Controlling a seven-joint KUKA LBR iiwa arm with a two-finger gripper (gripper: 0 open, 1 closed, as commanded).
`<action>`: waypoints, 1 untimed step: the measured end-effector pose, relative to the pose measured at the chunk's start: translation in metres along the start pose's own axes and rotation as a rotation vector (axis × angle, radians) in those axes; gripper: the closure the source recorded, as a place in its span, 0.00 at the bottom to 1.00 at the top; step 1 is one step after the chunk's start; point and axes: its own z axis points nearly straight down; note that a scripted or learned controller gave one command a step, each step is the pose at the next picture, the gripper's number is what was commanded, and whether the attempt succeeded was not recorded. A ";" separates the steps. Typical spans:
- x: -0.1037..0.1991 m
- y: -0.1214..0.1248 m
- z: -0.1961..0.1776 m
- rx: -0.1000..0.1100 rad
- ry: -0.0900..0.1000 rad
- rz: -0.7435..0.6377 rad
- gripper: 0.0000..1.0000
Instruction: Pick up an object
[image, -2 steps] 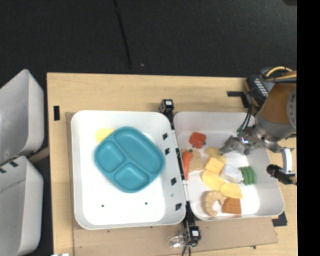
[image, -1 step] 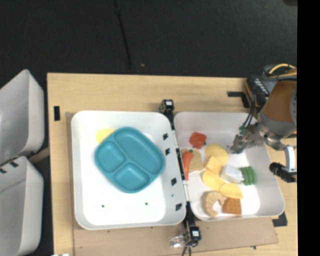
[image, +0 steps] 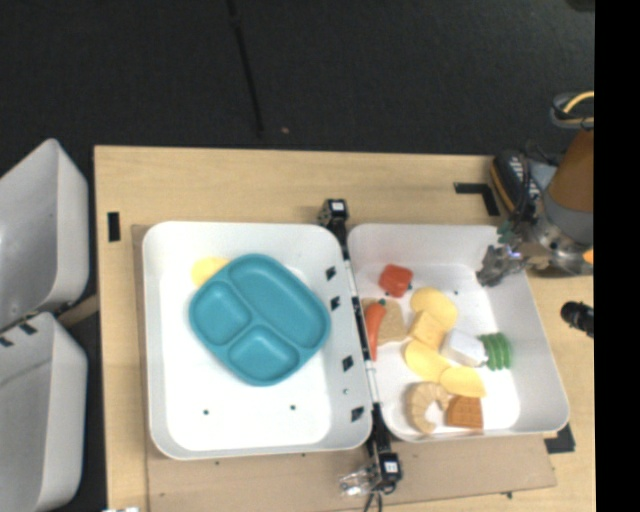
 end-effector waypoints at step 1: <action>0.008 0.005 -0.051 0.000 0.000 -0.001 1.00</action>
